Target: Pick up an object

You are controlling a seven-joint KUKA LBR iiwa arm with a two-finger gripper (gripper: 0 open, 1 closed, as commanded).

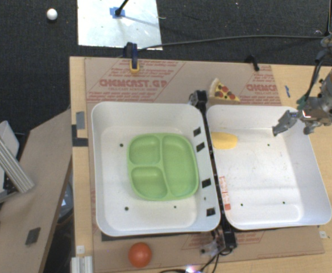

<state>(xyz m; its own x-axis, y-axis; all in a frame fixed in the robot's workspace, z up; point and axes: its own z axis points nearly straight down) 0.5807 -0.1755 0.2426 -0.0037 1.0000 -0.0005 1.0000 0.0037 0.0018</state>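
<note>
While the metal claw [295, 121] hangs open, holding nothing, a smooth rounded yellow piece [224, 141] lies in the glossy right bin [279, 209].

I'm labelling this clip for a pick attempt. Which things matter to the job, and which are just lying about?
Job: gripper; yellow object in the right bin.

Lying about: green divided plate in the left bin; pizza-slice toy; orange ball; white ball.

Two bins sit side by side on the bench. The left bin [106, 118] holds a divided tray [163, 165] at its middle. The right bin [302, 209] holds a block [224, 141] against its left wall. A pizza toy [223, 91] lies behind the bins; a ball [139, 254] lies before the left bin.
</note>
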